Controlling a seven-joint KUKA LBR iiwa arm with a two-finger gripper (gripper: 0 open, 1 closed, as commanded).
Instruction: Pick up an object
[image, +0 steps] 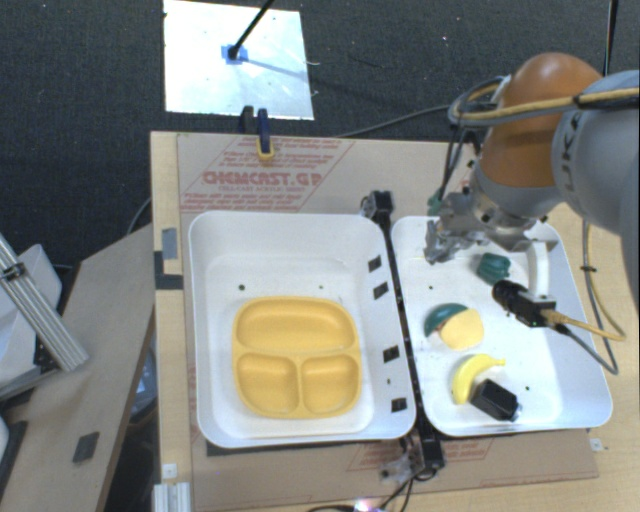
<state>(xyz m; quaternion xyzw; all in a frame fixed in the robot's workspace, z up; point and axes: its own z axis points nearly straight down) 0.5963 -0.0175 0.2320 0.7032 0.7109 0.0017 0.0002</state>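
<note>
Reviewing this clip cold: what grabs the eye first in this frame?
The yellow divided tray lying in the left bin stands out most. Next comes the grey arm with its orange band, its gripper hanging over the right bin's far-left corner, with a banana and a black block nearer the front.

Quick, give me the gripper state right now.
Gripper: cannot be told; it hangs over the right bin, nothing visibly held.
</note>
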